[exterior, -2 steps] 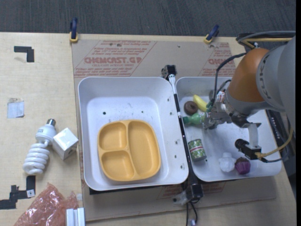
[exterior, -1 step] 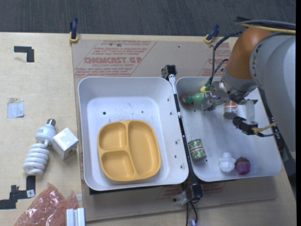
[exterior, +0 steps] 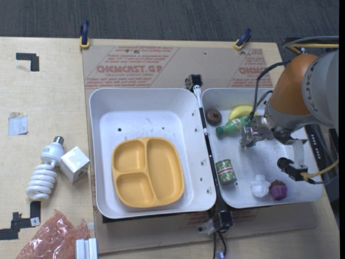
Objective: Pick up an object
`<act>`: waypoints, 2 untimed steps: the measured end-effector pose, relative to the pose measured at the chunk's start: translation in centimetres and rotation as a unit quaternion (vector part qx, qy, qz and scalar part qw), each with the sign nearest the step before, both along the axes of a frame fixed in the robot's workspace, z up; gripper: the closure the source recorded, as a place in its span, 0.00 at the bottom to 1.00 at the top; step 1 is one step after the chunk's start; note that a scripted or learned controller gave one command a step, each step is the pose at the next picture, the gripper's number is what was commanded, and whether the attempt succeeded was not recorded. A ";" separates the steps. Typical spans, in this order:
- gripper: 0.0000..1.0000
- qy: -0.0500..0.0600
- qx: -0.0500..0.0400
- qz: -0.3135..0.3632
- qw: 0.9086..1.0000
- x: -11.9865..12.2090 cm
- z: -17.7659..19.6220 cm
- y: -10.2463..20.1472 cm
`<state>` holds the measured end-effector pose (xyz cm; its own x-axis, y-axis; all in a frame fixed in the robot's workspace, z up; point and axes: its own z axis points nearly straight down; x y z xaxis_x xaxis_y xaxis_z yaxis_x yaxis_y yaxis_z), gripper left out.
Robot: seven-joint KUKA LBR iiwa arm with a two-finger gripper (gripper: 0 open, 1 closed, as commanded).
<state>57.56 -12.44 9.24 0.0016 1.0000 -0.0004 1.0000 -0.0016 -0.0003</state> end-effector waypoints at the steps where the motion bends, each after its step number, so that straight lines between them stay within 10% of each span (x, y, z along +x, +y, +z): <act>1: 0.00 0.000 0.000 0.002 1.000 3.4 0.0 3.0; 2: 1.00 -0.001 -0.001 0.003 1.000 3.4 1.0 2.9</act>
